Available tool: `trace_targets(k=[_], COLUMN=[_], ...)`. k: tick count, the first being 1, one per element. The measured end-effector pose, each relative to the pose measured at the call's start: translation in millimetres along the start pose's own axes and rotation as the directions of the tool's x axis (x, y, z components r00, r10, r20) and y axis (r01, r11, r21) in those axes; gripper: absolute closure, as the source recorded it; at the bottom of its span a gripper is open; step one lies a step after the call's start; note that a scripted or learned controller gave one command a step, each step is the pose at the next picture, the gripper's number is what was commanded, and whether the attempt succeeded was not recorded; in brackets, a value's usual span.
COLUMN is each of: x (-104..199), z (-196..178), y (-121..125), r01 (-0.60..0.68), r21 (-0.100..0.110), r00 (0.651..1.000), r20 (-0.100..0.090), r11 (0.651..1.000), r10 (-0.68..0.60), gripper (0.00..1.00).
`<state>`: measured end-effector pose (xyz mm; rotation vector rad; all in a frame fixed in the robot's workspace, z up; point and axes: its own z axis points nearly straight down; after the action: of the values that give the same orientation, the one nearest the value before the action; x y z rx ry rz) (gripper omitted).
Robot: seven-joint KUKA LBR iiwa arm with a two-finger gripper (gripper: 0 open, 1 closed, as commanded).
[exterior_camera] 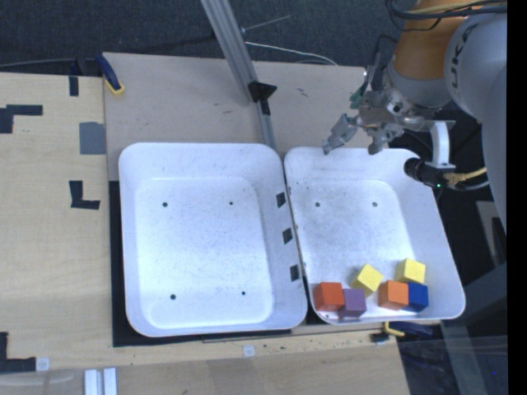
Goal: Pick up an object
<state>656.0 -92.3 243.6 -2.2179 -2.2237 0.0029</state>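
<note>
Several small blocks lie along the near edge of the right bin [428,220]: an orange-red block [330,295], a purple block [354,301], a yellow block [369,278], a second yellow block [411,270], an orange block [394,293] and a blue block [417,295]. My gripper [354,141] hangs over the far rim of the right bin, well away from the blocks. Its two fingers stand spread apart with nothing between them.
The left bin [132,220] sits beside the right one, their rims meeting in the middle. A slanted metal pole [235,48] rises behind the bins. A yellow-and-blue clamp [109,74] lies at the bench's far left.
</note>
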Motion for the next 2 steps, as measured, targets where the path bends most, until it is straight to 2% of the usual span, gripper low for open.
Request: trace_targets(k=[1,2], x=[-30,-31], z=[84,149], y=[-65,24], r01=[-0.006,0.001], r21=[0.011,0.003], r00=[1.0,1.0], r20=[-0.002,-0.001], r11=[1.0,1.0], r10=[0.006,-0.001], gripper=[0.0,0.0])
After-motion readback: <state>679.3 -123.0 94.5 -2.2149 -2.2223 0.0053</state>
